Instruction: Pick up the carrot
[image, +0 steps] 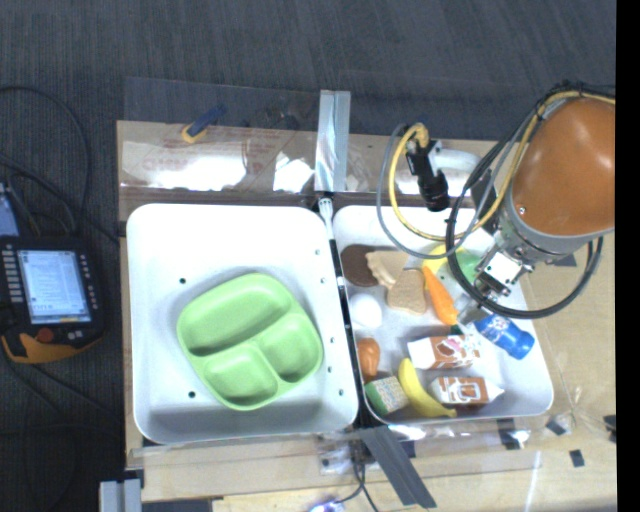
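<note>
My two-finger gripper (472, 297), its spread impossible to tell, hangs just right of the tapered orange carrot (438, 293) in the right white bin (535, 390).

Two bins sit side by side on the desk (200, 165). The left bin (160, 240) holds a tray (250, 340) near its middle. The right bin (535, 385) is crowded. At its back lie a bowl (356, 264) and, just right of it, bread (398, 283). The carrot (438, 295) lies right of the bread, touching it, with the hand (480, 290) just beside it on the right. A bottle (503, 335) lies at the right wall. An egg (366, 312) sits by the left wall, with a round fruit (369, 354) in front of it. Two cartons (447, 352) (466, 390) lie toward the front, a banana (420, 390) left of them. Left of the desk rests a pendant (50, 295).
</note>
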